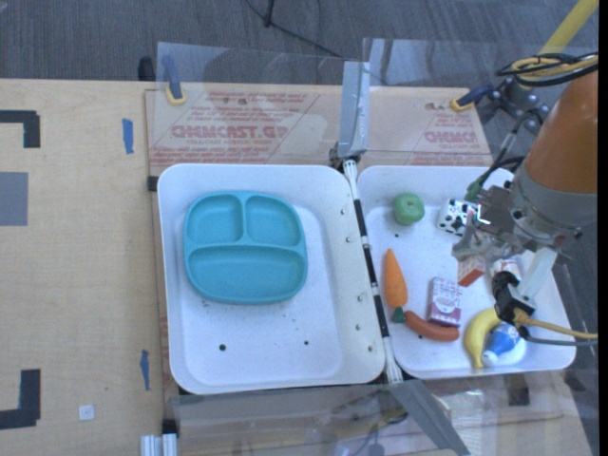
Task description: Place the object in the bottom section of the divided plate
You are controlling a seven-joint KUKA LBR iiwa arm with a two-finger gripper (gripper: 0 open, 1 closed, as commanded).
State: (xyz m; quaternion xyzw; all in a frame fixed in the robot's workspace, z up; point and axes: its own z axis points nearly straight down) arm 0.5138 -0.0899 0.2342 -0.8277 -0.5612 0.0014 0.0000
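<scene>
A blue divided plate (245, 248) lies in the left bin (285, 350), with two small sections at the far side and one large section nearest the front. The plate holds nothing. My gripper (483, 247) hangs over the right side of the right bin (418, 350), below the grey arm with its orange band. It is close above a small red-orange piece (470, 275) and beside a black-and-white object (456, 217). I see nothing clearly held in it.
The right bin also holds a green apple (408, 208), an orange carrot (394, 278), a red sausage-like piece (429, 327), a pink carton (444, 301), a yellow banana (478, 332) and a blue-and-white item (503, 347). A ridge (366, 274) separates the bins.
</scene>
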